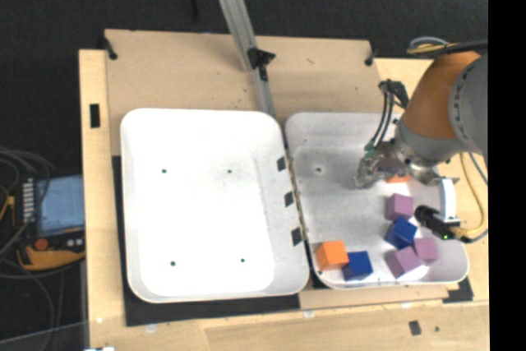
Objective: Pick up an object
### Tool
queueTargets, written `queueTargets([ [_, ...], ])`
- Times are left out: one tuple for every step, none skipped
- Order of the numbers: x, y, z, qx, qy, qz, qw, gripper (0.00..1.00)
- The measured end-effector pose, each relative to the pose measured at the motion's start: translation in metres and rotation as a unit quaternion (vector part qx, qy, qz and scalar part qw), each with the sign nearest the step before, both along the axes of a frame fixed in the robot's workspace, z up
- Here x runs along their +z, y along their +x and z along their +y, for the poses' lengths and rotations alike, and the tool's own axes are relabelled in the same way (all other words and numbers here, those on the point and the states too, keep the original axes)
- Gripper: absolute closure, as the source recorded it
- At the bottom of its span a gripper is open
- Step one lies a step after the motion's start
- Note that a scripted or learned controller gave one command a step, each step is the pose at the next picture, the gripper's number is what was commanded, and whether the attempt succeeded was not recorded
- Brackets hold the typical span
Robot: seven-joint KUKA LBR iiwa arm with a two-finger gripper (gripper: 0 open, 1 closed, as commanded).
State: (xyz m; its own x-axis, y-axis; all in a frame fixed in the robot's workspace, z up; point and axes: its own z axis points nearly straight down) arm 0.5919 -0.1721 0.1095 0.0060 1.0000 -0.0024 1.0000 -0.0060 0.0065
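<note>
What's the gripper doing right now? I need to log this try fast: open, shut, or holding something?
Gripper: cannot be told. It sits low in the right bin, above the blocks, with its tip too small and dark to read.

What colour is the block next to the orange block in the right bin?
Blue. The block sits right beside the orange block, seen in the camera view.

Tan wooden surface [205, 66], bearing two shallow white bins side by side. Right bin [329, 144] directly beneath the jaws; left bin [205, 201] well off to their far side. Black mat [120, 201] under the left bin's outer edge.
</note>
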Motion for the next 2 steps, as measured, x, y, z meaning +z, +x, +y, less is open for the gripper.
queueTargets([
  [0.065, 0.000, -0.004, 0.002, -0.0001, -0.001, 1.0000, 1.00],
  [0.111, -0.004, -0.008, 0.002, -0.0001, 0.000, 1.0000, 1.00],
])
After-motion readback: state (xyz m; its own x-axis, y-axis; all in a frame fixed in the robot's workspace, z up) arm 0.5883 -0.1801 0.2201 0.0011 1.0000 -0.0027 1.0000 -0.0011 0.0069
